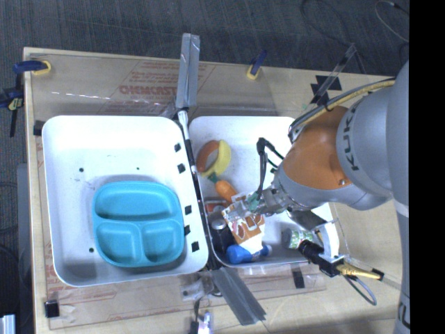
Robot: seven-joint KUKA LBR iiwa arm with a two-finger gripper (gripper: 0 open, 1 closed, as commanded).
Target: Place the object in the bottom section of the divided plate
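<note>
The blue divided plate lies bare in the left bin, so nothing is placed yet. In the right bin, toys crowd the near left corner: a yellow-red fruit, a carrot, a blue piece. The gripper sits low among them; whether it grasps anything I cannot tell. The wooden bench stands on dark carpet.

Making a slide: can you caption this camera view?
Gripper over cluttered right bin; blue divided plate in left bin.

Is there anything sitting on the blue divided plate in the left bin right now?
No, the blue divided plate shows all three sections bare, and the objects lie in the right bin.
</note>
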